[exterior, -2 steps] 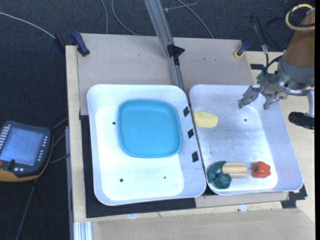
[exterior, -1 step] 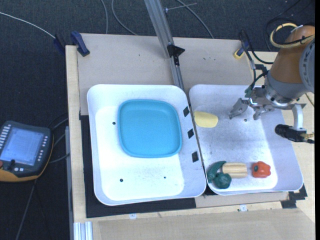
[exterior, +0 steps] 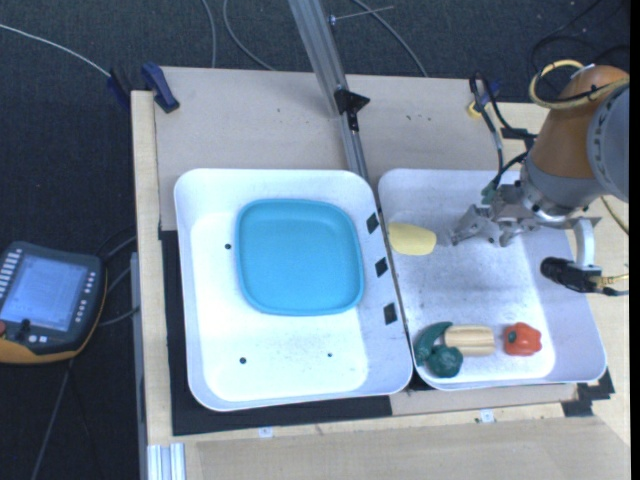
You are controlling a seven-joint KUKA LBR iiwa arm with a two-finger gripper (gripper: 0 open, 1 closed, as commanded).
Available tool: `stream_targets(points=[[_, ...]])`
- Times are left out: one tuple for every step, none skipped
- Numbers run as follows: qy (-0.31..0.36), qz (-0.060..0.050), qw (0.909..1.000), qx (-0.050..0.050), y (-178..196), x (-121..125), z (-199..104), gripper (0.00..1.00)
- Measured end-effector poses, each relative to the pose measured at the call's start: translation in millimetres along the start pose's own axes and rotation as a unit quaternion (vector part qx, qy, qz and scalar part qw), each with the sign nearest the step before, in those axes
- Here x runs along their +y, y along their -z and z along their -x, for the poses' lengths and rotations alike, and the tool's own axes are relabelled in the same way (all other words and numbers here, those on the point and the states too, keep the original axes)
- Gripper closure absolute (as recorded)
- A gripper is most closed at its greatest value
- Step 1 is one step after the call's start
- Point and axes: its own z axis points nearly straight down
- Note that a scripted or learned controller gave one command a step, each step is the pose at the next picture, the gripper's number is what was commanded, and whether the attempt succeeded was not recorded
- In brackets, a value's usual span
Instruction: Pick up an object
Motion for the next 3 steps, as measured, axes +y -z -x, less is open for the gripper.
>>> stream_targets(points=[[0.000, 0.002, 1.0000, 0.000, 12.0, 0.9, 0.1, 1.00], [0.000, 0.004, 1.0000, -0.001, 75.6, 1.8, -1.9, 1.00], [0.000, 0.002, 1.0000, 0.000, 109.7, 2.4, -1.9, 1.00]])
